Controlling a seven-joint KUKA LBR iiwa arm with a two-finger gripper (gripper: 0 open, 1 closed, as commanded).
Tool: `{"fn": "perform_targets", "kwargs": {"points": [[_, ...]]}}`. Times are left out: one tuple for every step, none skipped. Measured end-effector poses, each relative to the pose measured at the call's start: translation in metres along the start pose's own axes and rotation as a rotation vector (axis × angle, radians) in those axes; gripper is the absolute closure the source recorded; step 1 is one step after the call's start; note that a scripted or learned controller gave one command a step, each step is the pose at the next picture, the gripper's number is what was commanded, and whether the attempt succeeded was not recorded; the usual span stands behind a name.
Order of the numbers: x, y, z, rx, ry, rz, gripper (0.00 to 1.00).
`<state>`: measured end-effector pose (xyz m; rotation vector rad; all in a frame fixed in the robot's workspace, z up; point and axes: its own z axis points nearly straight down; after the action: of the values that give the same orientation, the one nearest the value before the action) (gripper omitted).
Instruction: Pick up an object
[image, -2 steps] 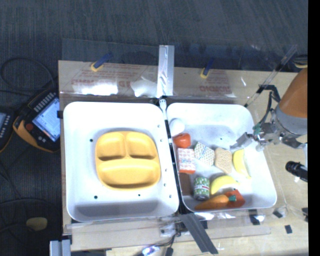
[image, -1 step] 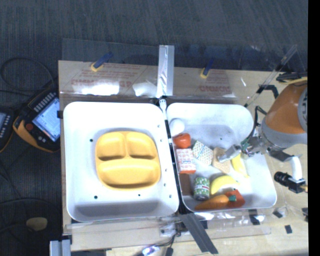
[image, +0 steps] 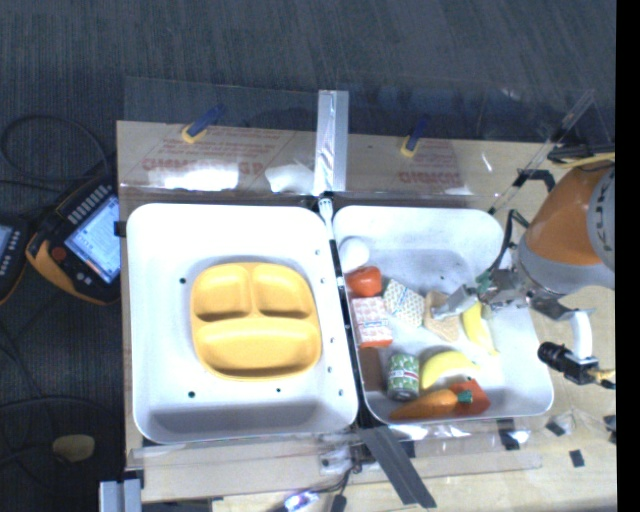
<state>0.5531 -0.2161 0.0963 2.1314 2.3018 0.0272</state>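
Hand (image: 470, 297) low over right bin (image: 520, 395) clutter near banana (image: 474, 326); you can't tell its state, and crowding could make it slip.

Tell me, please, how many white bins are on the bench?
2: the left bin holds a yellow divided tray; the right bin, beside it, holds the toy food, where the gripper is reaching.
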Motion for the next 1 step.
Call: {"fn": "perform_targets", "kwargs": {"points": [[-0.0011,0.0010,-0.0080,-0.004,-0.008,-0.001,1.00]]}}
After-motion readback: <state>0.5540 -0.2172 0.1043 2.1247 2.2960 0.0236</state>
